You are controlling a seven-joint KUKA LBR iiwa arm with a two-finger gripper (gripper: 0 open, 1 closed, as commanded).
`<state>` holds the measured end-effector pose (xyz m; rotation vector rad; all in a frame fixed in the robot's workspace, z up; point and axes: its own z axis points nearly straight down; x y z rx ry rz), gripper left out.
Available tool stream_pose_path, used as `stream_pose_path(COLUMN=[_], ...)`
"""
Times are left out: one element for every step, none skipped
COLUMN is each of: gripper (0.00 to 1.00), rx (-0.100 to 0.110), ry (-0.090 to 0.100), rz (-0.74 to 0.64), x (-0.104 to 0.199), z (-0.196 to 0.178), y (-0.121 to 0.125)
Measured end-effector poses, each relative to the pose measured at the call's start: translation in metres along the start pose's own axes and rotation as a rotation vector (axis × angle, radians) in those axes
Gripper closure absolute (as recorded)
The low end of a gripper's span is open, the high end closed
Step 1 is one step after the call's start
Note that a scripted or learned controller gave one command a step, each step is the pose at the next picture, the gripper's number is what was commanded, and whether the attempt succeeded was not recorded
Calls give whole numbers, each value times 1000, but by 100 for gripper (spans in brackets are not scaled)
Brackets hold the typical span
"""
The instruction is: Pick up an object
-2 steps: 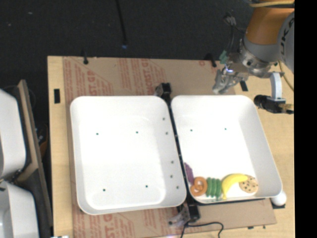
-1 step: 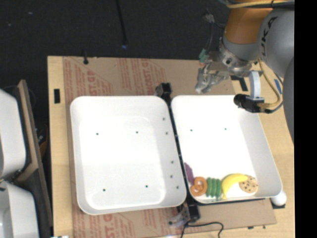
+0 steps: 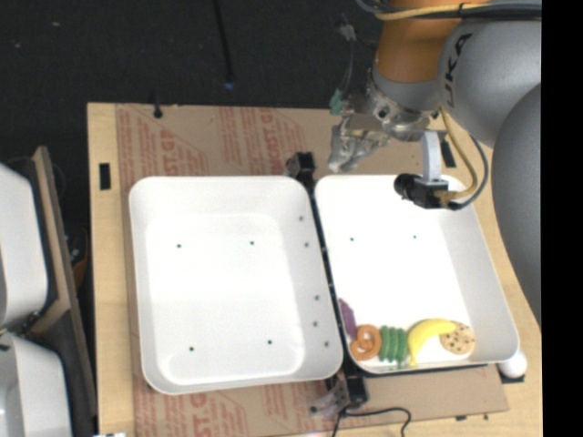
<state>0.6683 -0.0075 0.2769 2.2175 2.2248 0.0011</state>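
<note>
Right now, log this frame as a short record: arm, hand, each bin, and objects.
arm: reaches in from the right, over the bins' far edge
hand: above the far rim between the bins, nothing seen in it
left bin: white, shallow
right bin: objects at near edge
objects: pretzel, green piece, banana, cookie, purple piece

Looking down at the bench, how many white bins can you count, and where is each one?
2. The left bin sits beside the right bin, which holds toy food along its near edge.

light: bright, even | shadows: soft | glare: white bins [image 3: 228, 276] washed out | focus: slightly soft
</note>
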Motion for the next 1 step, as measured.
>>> stream_pose_path(gripper=[100], rx=[2], ry=[0], rz=[1], x=[44], z=[24], y=[2])
